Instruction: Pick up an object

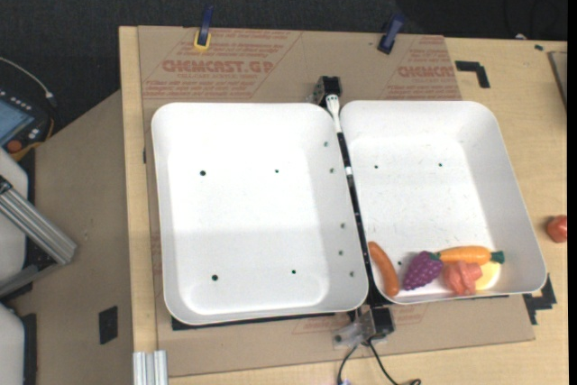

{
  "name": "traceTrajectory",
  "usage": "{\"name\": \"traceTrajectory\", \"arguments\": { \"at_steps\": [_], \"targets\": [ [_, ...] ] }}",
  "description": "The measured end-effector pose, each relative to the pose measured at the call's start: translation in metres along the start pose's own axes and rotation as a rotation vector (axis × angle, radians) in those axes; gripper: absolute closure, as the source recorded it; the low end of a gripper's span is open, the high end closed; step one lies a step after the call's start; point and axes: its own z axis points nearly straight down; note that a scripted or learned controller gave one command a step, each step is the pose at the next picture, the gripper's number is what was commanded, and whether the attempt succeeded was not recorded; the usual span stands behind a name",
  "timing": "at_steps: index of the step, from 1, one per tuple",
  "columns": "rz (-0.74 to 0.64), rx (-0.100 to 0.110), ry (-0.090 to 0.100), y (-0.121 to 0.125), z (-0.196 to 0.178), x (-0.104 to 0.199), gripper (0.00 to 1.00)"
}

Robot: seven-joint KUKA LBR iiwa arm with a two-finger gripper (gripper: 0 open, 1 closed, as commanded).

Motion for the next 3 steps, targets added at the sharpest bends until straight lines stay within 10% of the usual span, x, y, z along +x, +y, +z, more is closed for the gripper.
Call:
{"name": "traceTrajectory", "arguments": {
  "at_steps": [1, 2, 3],
  "targets": [
    [-0.001, 0.008, 0.004, 0.037, 0.034, 0.001, 1.0],
    [0.004, 0.002, 0.003, -0.039, -0.001, 0.0, 1.0],
    [0.001, 0.001, 0.001, -0.03, -0.001, 0.0, 1.0]
  ]
}}
